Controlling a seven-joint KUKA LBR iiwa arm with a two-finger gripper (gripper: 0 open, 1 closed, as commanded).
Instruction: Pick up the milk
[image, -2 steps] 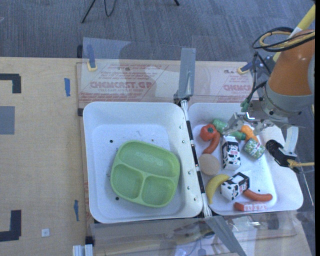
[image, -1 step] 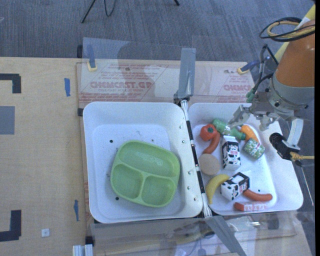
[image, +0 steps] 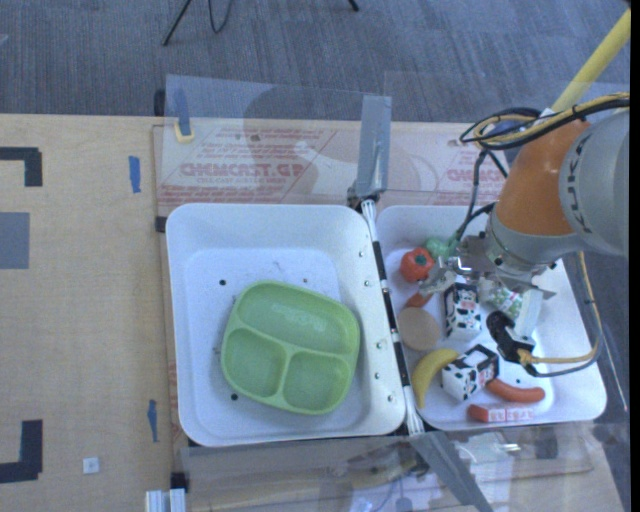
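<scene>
Grey arm (image: 590, 190) hangs over the right bin (image: 590, 390), claw (image: 478, 285) beside a milk carton (image: 462, 310); grip state unclear.

**What we are failing to make out**

We are seeing the arm (image: 575, 190) running off the right edge, so its upper part is cut away. Its wrist is covering the gripper (image: 480, 285), and we are unable to tell how it stands. The wrist is also hiding part of the right bin (image: 590, 395) and the top of the upper milk carton (image: 462, 312). A green item (image: 437, 246) beside the tomato (image: 417, 264) is sitting half hidden, too small to name.
</scene>
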